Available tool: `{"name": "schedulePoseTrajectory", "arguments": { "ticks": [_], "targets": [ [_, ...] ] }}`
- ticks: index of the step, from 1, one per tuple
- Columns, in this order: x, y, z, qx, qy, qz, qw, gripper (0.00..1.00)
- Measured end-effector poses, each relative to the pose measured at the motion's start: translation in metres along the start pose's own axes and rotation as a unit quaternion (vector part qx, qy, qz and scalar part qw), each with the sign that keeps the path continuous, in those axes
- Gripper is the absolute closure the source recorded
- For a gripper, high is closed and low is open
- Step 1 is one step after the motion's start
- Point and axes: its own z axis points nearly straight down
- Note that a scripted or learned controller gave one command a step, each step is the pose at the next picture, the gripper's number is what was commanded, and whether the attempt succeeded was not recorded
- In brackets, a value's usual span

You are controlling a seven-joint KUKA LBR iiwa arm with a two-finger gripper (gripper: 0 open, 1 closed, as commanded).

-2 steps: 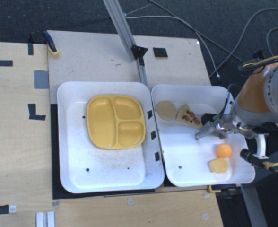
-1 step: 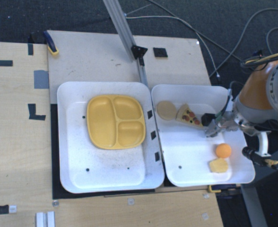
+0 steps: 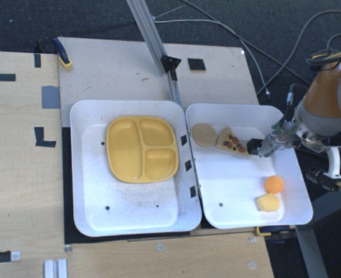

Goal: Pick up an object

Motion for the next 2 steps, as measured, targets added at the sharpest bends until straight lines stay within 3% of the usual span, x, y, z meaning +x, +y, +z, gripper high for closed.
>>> {"name": "schedulePoseTrajectory", "arguments": {
  "ticks": [2],
  "targets": [
    [-0.002,0.000,-0.089,0.000,0.000,0.000,1.0000,1.00]
  ]
}}
